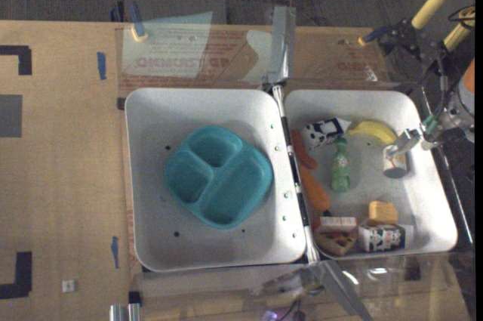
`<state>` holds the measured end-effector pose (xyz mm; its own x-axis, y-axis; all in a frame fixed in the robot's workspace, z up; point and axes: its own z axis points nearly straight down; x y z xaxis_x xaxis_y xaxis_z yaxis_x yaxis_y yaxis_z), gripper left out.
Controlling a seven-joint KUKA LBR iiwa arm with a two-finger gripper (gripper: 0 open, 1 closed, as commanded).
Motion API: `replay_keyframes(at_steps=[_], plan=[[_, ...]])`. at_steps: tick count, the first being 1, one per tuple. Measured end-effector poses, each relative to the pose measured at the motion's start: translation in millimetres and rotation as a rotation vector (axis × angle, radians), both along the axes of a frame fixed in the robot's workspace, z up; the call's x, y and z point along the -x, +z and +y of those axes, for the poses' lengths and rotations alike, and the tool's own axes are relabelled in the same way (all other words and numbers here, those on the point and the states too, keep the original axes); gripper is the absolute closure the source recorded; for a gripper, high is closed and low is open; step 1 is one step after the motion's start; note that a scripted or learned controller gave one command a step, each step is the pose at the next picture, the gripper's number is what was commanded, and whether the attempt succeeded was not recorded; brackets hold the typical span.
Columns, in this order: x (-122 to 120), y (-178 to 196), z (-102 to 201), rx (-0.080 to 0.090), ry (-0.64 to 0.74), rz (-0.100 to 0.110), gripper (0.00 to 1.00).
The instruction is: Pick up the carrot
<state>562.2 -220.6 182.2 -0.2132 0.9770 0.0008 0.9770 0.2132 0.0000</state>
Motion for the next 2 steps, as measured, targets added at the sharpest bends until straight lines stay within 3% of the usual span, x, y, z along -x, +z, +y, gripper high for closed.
replay_keyframes(at_steps=[1, 2], plan=[[61, -86, 0, 0.002, 0.226, -0.005, 0.0], [79, -93, 53, 0.004, -0.263, -0.014, 0.0]])
